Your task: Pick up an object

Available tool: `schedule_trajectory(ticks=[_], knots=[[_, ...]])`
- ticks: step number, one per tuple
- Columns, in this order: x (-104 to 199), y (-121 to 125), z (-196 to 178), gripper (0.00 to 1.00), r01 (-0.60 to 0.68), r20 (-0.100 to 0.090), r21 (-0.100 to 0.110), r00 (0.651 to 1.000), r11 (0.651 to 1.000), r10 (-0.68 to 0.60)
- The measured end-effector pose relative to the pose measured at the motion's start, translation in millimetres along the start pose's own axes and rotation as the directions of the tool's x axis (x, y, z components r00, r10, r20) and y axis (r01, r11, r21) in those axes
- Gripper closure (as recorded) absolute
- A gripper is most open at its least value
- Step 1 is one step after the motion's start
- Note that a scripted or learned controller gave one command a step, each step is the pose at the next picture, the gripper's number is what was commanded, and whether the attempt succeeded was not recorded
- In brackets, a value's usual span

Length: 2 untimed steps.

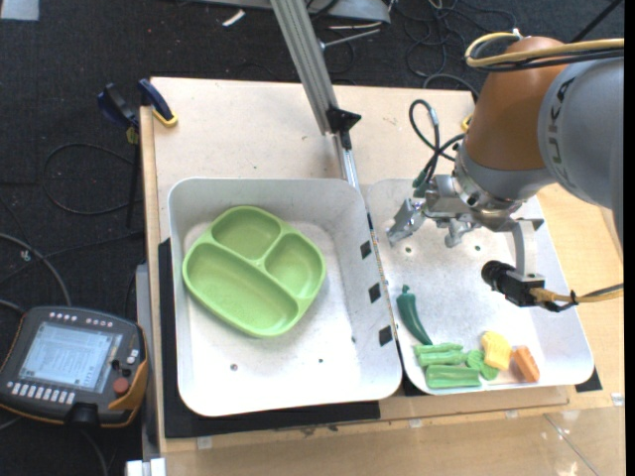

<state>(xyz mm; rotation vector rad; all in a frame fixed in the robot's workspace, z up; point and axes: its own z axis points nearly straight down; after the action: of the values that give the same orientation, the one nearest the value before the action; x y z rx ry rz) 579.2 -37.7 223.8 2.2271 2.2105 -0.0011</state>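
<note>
The pincer (pixel 429 224) hangs open and empty over the right bin's (pixel 571 310) far end; its toys, including a green pepper (pixel 411 314), cluster near.

Arm (pixel 556 97) comes in from upper right, grey body w/ orange band above wrist, bent down toward centre of view. Wrist sits below the band, cables looped beside it. Gripper (pixel 422 221) points left & slightly down; metal fingers (pixel 402 226) lie spread apart w/ nothing between them. Black part sticks out below wrist on the near side.
</note>
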Motion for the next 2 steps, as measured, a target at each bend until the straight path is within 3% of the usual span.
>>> schedule_trajectory(ticks=[1, 2], knots=[[-55, -63, 14, 0.00, 0.000, -0.002, 0.007, 1.000, 1.000, 0.000], [-50, -59, 3, 1.00, 0.008, -0.003, 0.001, 1.000, 1.000, -0.008]])
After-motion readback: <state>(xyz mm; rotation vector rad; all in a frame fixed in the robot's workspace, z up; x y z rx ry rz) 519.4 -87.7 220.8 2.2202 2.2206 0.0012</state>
